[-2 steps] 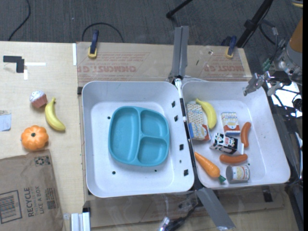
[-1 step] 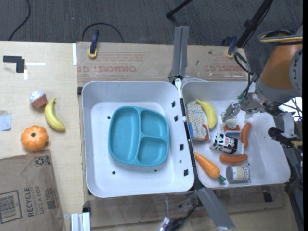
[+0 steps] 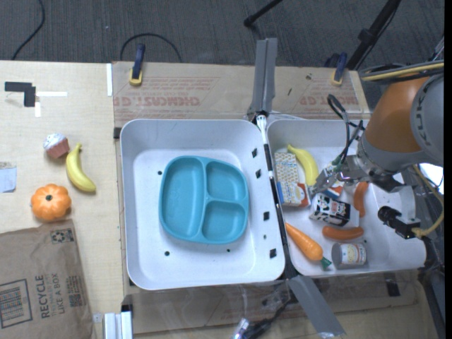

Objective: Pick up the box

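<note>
1. The grey arm with the orange band [image 3: 399,122] reaches in from 3 o'clock, over the right white plastic bin [image 3: 395,256].
2. Its tool [image 3: 332,180] hangs low in the middle of that bin; I cannot tell whether it is released or clenched.
3. The small black-and-white printed carton box [image 3: 330,209] lies just below the tool, at its 6 o'clock, near the bin's centre.
4. The box is crowded: a red sausage [image 3: 342,232] at 5 o'clock, a grey tin can [image 3: 349,254] beyond it, an orange carrot [image 3: 306,243] at 7 o'clock.
5. A patterned flat packet [image 3: 287,177] lies along the bin's left wall, a yellow banana [image 3: 305,162] beside it at 12 o'clock.
6. The left white bin [image 3: 141,260] holds a blue divided plate [image 3: 204,198], with bare floor all round.
7. On the counter [image 3: 63,76] at 9 o'clock lie a second banana [image 3: 78,170], a small orange pumpkin [image 3: 51,203] and a cupcake [image 3: 56,145].
</note>
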Action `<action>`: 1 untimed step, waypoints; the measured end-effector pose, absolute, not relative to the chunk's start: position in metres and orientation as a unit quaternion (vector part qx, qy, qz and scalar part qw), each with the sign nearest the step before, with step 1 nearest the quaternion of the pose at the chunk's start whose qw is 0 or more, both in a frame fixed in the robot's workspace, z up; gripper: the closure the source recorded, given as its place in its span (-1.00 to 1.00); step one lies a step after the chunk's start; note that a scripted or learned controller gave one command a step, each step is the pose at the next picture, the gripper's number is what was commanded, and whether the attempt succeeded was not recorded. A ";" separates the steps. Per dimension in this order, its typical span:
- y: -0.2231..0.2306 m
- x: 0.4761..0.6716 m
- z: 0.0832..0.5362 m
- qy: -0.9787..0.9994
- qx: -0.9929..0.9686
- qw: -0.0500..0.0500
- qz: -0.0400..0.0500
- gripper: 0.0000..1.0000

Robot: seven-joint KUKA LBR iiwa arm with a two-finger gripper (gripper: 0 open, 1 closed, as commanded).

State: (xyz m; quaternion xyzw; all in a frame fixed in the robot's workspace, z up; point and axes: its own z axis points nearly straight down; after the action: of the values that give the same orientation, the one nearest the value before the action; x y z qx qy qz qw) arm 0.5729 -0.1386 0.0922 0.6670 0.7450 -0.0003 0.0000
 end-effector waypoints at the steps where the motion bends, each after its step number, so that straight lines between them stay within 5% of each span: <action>1: -0.184 0.607 0.093 0.744 0.668 0.001 0.000 -1.00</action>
State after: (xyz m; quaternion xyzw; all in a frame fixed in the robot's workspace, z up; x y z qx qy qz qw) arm 0.6072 -0.1841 0.0927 0.6684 0.7438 -0.0001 0.0011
